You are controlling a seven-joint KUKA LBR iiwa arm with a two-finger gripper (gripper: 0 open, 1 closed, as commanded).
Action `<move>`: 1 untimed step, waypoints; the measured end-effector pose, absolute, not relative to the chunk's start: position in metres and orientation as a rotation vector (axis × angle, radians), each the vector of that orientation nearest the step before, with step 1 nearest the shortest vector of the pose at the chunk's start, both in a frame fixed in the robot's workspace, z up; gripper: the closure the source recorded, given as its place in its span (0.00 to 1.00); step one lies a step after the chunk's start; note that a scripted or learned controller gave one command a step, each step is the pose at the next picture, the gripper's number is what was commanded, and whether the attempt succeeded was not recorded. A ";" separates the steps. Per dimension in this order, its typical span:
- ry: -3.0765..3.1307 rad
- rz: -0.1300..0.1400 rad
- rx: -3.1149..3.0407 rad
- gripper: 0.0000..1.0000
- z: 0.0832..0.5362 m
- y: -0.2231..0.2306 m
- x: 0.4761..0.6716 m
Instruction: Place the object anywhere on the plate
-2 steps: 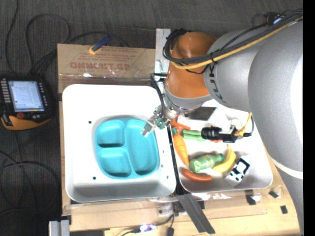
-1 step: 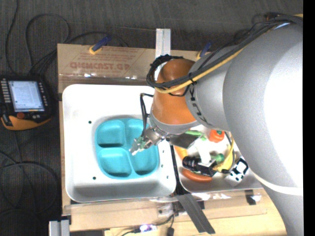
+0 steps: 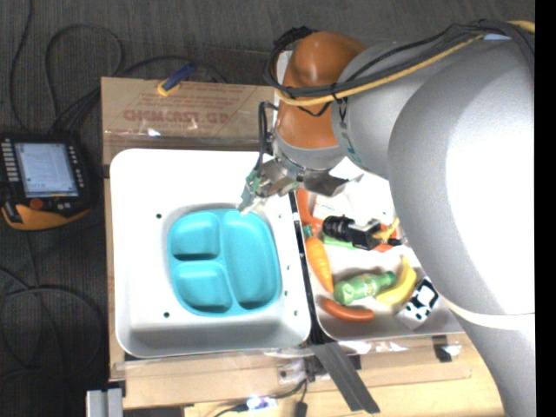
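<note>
The hand (image 3: 253, 189) hangs over the far right corner of the left bin (image 3: 139, 189), just above the top edge of the turquoise plate (image 3: 224, 261), with a small greenish object (image 3: 254, 182) at its tip (too blurred to tell its shape or which way it points). Whether the hand grips it, I cannot tell. The arm (image 3: 434, 129) reaches in from the right, orange band (image 3: 313, 76) above the wrist, leaning down and left. The right bin (image 3: 382, 324) holds a carrot (image 3: 319, 261), a green bottle (image 3: 363, 287) and a banana (image 3: 398, 285).
</note>
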State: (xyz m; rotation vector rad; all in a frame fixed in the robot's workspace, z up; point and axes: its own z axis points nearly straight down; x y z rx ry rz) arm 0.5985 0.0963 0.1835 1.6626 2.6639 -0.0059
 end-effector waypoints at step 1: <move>2.889 -0.005 1.242 1.00 0.136 0.125 0.517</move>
